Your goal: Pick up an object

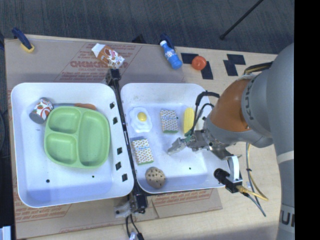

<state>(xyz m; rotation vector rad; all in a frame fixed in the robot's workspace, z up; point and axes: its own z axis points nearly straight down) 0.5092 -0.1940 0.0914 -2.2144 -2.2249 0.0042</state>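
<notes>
Cookie (pixel 155 177) sits nearest you, just below-left of the gripper (pixel 176 146).
Gripper's low in the right bin (pixel 200 176), hovering over bare floor, nothing in it; can't tell jaw gap. Corn (pixel 188 120) just above it.

Red print on the cardboard sheet (pixel 75 66) along the bench's far edge, behind the left bin, too blurred to read for sure; looks like one big word with a smaller line under it. Print on the cardboard's near edge also unreadable. Snack packets and can carry patterns, no legible text.
</notes>
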